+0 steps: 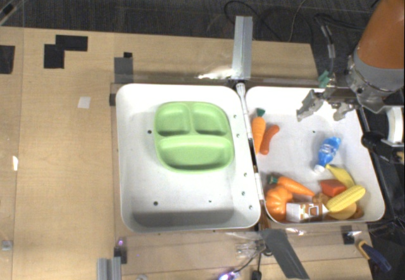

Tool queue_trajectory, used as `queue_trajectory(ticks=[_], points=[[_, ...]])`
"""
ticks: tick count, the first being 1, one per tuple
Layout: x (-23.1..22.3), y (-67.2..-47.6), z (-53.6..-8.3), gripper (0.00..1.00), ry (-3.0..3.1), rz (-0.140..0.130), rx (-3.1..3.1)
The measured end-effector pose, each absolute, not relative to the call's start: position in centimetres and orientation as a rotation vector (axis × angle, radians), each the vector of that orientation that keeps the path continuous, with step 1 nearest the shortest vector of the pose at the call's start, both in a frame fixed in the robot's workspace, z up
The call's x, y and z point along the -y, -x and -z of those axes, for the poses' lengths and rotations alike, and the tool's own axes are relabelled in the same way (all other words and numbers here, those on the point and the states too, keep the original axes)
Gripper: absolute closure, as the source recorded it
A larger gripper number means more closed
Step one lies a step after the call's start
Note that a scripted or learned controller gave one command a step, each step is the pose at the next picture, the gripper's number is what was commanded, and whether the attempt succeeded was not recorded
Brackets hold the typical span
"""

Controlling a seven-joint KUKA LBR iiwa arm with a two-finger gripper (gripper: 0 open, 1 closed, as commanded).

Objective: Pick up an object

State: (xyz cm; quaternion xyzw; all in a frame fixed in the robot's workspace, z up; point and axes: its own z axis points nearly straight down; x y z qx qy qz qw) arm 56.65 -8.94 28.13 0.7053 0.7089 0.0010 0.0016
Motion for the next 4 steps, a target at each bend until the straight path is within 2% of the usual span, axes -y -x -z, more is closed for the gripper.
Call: queue_trajectory(ticks=[1, 2, 3, 4], points=[[15.5, -57.3, -24.9, 0.00, -2.151, -0.003, -2.285], [20.2, -56.7, -9.6, 0.00, -2.070, -0.005, -2.355], [20.3, -56.8, -10.7, 1.00, -2.068, -0.010, -2.350], [14.6, -56.1, -10.3, 1.00, -2.128, -0.003, -2.309]])
